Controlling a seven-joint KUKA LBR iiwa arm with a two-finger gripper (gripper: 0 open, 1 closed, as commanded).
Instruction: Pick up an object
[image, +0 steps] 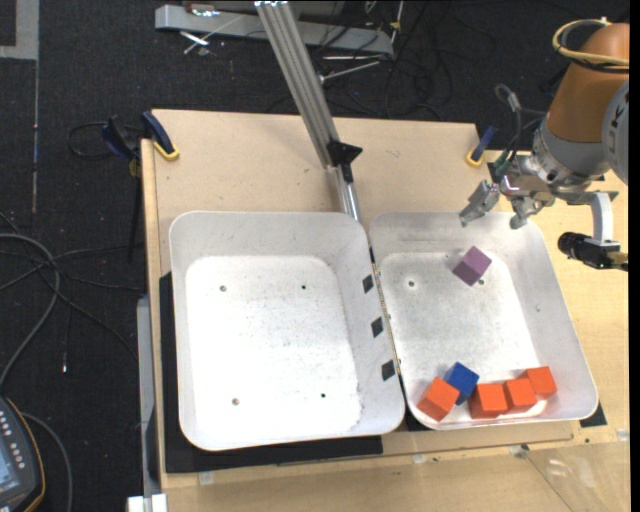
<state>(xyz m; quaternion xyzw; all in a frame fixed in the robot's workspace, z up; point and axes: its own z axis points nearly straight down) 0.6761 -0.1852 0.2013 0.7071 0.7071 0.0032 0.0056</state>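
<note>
Right bin (560, 330): one purple cube (472, 265) near the far end; three orange cubes (490, 397) and one blue cube (461, 379) clustered along the near wall. End effector (502, 208) hovers above the far rim, fingers spread, gripping nothing. Left bin (190, 300) alongside.

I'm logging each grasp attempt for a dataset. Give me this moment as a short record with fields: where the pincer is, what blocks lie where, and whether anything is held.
pincer: above the far edge of the right bin, fingers spread, nothing between them
purple block: far half of the right bin, alone, just below the pincer in the picture
blue block: near edge of the right bin, against the orange ones
orange blocks: four in a row along the near edge of the right bin
left bin: no blocks in it
held: nothing
</note>
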